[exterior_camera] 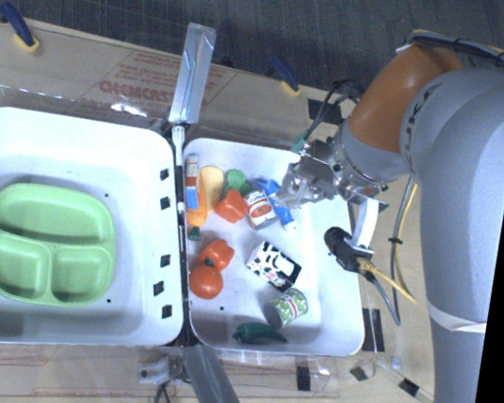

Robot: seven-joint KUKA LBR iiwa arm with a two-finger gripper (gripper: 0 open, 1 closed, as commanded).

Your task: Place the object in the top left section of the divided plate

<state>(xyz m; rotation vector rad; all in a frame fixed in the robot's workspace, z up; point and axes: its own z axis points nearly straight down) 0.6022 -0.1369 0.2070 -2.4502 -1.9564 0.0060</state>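
Gripper point(300, 186) over right bin point(332, 327), above small can point(261, 209) among toy food; whether open or closed, we cannot tell. We judge can light, rigid, slick: grasp across sides. Plate point(48, 244) in left bin point(17, 125), well apart.

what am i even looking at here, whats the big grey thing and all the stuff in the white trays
The big grey thing with the orange band is a robot arm, reaching in from the right. The one picture comes from a camera fixed above the bench, looking down at a slant. The arm's claw hangs over the right bin, close above a heap of toy food: orange peppers, a small can, a black-and-white carton and a dark green vegetable. I can't tell whether the claw grips anything. The left bin holds a green divided plate, where one item should go.
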